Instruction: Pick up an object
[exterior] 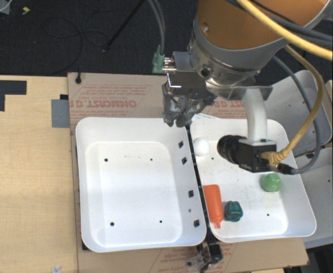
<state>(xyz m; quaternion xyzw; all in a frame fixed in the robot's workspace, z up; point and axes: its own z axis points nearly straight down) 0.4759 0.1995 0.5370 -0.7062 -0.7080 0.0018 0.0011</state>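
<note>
Looking down on two white bins side by side on a cardboard-lined surface (121, 95). Left bin (92, 152) showing bare white floor with small dark dots. Right bin (294, 209) carrying the objects.

Orange object (213, 205), elongated, lying flat near the dividing wall between the bins, long axis running roughly up and down the view, narrower end pointing toward the near edge, blunter end pointing away toward the arm. Teal object (233, 211), chunky, sitting just beside the orange one's lower end, on its right, touching or nearly so. Green ball (271, 182) further right, apart from the other two, just below a black cylindrical fitting (240, 151) with a yellow cable. White ball (201, 147) resting near the dividing wall, up from the orange object, hard to pick out against the bin.

Arm (257, 16) filling the upper right, orange band and grey wrist. Gripper (179, 117) hanging over the far end of the wall between the bins, close to the white ball. Fingers dark, bunched against shadow: cannot tell how far open, nothing visibly held between them.
</note>
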